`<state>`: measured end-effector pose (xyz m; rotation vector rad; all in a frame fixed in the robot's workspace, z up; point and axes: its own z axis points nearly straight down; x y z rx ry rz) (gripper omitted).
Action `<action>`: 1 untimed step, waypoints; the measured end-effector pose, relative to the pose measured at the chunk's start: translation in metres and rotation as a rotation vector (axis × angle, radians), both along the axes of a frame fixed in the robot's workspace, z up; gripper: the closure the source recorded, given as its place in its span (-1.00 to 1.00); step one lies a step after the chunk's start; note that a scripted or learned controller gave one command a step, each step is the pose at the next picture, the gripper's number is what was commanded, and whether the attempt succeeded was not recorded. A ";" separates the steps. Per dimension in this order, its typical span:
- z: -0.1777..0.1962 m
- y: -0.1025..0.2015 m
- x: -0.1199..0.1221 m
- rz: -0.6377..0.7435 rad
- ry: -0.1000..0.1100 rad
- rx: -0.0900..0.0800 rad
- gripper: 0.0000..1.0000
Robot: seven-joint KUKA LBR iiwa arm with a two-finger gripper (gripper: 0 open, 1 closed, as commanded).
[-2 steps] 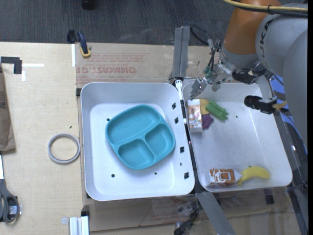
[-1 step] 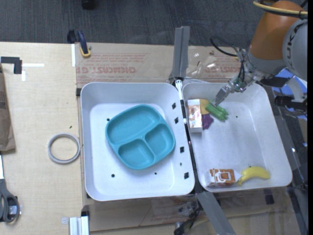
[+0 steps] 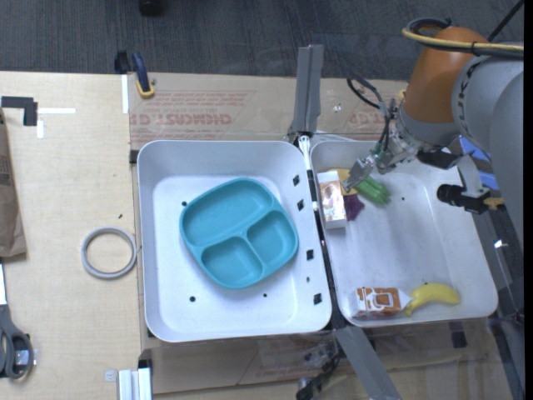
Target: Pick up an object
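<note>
- At the far left of the frame, on the table [image 3: 67, 140], we see a grey tape ring [image 3: 109, 252] and, in the lower left corner, a pair of scissors [image 3: 12, 348]; both lie outside the bins and play no part here.
- Left of centre, the left bin [image 3: 150, 223] carries a blue divided plate [image 3: 240, 232], lying flat and well apart from the arm.
- Just right of the divider, in the right bin [image 3: 466, 248], a small white box [image 3: 332, 198] lies against the bin's left wall, with a purple piece [image 3: 355, 208] just beside it and a green object [image 3: 372, 191] touching that cluster.
- The gripper [image 3: 366, 172] hangs over the green object at the upper middle of the right bin; from this slant we cannot tell whether the fingers are spread or pressed together, nor whether anything sits between them.
- We judge the green object the likely target. To do this well, we would centre on it, clear of the box, and come straight down so the neighbours are not nudged.
- At the lower right, a brown-and-white packet [image 3: 379, 302] and a banana [image 3: 433, 297] lie side by side near the bin's front wall, easier picks if this one fails.
</note>
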<state>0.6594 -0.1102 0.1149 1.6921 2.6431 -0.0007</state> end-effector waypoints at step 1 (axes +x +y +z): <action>-0.019 0.001 -0.016 0.030 -0.005 -0.006 -1.00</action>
